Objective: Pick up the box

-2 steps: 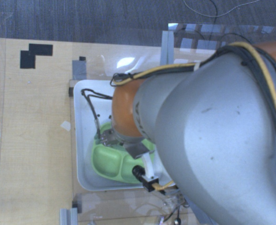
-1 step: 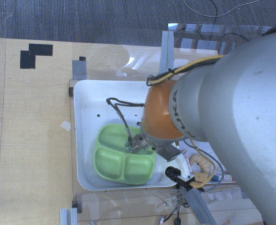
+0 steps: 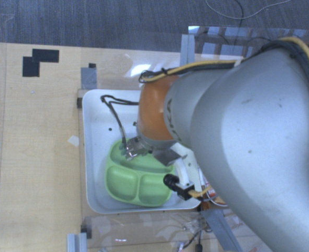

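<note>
Down over the left white bin (image 3: 94,140) on the table (image 3: 33,140), the grey arm (image 3: 248,140) looms, its orange band (image 3: 151,114) low above a green divided tray (image 3: 136,185); the hand sits hidden beneath the wrist, so its state I can't tell. Where the box lies I can't make out either, likely under the arm. No readable labels or writing anywhere

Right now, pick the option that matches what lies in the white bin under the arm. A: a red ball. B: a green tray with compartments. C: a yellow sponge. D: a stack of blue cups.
B: a green divided tray lies in the lower part of the white bin, partly covered by the arm's orange band.
</note>
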Robot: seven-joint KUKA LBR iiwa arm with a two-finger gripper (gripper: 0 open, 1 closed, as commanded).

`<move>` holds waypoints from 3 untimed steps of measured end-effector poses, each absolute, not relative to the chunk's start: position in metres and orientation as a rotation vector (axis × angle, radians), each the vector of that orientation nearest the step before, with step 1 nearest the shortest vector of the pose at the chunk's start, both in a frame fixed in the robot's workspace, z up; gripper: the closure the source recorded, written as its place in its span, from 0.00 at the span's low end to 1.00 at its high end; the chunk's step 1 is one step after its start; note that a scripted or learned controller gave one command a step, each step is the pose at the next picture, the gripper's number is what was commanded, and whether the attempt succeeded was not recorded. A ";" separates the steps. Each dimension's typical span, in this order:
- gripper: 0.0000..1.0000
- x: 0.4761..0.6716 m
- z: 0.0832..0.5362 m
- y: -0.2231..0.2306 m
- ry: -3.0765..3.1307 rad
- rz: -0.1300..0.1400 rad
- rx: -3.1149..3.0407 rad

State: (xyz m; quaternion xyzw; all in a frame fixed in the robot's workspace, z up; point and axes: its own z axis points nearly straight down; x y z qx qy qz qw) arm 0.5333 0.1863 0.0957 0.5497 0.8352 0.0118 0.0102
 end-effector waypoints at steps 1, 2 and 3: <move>1.00 0.497 0.096 0.119 2.636 0.039 1.663; 1.00 0.501 0.098 0.199 2.716 0.047 1.505; 1.00 0.511 0.096 0.226 2.601 0.029 1.731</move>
